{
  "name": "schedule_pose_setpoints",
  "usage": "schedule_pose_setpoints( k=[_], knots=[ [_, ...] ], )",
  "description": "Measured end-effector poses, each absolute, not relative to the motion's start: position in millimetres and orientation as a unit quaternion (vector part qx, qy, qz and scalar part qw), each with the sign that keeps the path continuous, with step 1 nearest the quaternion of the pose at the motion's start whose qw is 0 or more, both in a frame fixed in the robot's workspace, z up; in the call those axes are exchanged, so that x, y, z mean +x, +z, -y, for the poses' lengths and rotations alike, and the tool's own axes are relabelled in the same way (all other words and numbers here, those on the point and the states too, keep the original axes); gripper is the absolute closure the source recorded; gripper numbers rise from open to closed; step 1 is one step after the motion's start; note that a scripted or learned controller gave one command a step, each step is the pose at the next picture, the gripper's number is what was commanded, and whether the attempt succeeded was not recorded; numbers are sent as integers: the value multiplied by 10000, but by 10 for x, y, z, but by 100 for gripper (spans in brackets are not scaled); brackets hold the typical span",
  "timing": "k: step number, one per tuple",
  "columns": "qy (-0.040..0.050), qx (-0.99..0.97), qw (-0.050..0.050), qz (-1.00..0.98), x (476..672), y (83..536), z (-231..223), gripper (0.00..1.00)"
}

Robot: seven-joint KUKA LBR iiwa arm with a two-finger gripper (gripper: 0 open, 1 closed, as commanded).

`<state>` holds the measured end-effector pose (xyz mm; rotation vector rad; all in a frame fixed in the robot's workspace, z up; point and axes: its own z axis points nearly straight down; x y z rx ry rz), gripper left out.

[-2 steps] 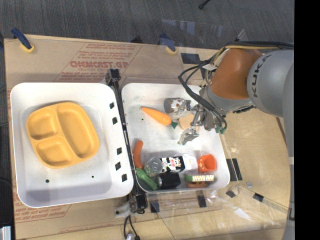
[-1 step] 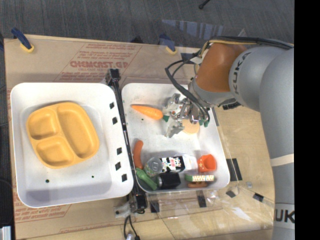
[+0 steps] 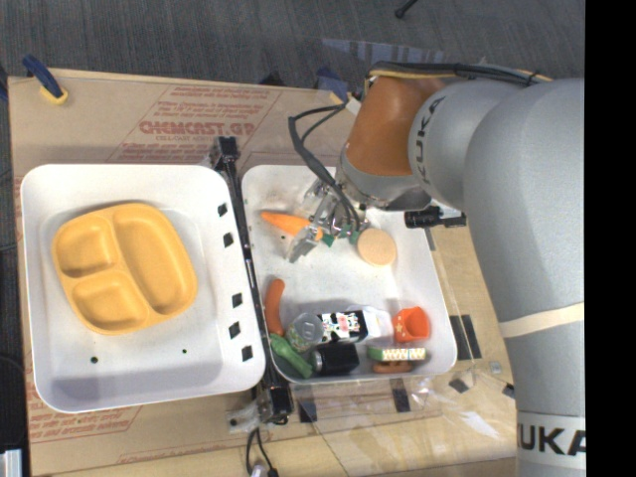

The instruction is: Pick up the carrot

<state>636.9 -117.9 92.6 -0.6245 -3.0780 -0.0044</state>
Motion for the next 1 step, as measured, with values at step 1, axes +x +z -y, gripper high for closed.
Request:
schedule_pose_setpoints(
  k=[1],
  knots=[
    [3,-2929,36,9561,6291,917,1050,0]
  ],
)
